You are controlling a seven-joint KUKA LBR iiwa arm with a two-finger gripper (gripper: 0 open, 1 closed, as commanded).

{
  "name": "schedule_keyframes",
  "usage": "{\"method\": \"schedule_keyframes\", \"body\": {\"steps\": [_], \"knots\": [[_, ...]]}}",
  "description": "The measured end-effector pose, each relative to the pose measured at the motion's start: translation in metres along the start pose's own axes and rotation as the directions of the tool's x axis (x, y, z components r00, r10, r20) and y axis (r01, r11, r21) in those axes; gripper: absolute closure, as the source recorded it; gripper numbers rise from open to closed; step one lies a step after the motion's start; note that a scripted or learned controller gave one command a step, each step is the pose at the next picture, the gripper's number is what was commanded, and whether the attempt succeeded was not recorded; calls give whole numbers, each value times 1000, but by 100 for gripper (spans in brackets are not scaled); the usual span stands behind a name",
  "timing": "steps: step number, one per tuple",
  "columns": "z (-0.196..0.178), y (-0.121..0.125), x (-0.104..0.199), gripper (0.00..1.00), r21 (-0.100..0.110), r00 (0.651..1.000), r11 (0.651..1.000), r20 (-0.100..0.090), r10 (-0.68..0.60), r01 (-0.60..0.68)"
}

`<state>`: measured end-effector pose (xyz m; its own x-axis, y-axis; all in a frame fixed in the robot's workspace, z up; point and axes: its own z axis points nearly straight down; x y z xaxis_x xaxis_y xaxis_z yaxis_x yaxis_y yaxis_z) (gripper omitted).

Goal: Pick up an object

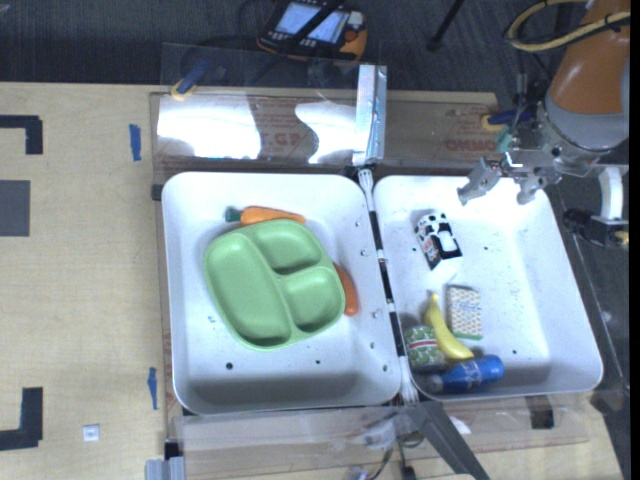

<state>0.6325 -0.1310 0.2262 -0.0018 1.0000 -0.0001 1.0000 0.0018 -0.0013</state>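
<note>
The left bin (190,368) holds a green divided plate (272,283), tilted a little, with a carrot (270,214) peeking out along its far edge and another orange piece (348,293) touching its right side. None of these is near the arm.

In the right bin (560,298), a small black-and-white toy (437,238) lies by itself toward the far left part of the floor. Nearer the front, a cluster sits close together: a banana (445,330), a checkered block (464,310) just beside it on the right, a green packet (420,348) on its left, and a blue bottle (470,373) lying on its side at the near wall.

The tool (508,181) hangs over the far right rim of the right bin, with nothing between its fingers; they look spread apart, one finger (478,183) pointing left and the other toward the bin.

Judging by this, the pick is at the approach step: no object has been reached. The black-and-white toy seems the easiest target, being closest and well apart from the rest. The next move calls for shifting left and nearer, centering above the chosen thing, then descending with fingers straddling it. The crowded cluster would risk a finger landing on a neighbour.
</note>
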Motion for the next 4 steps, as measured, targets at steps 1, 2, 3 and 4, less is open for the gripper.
{"method": "schedule_keyframes", "body": {"steps": [1,2,3,4], "knots": [[43,-36,47,0,3,989,989,-1,149,-149],[140,-9,34,0,-4,979,979,-1,205,-205],[130,-8,34,100,-6,978,978,-2,206,-206],[43,-60,67,100,2,996,996,-1,85,-85]]}}
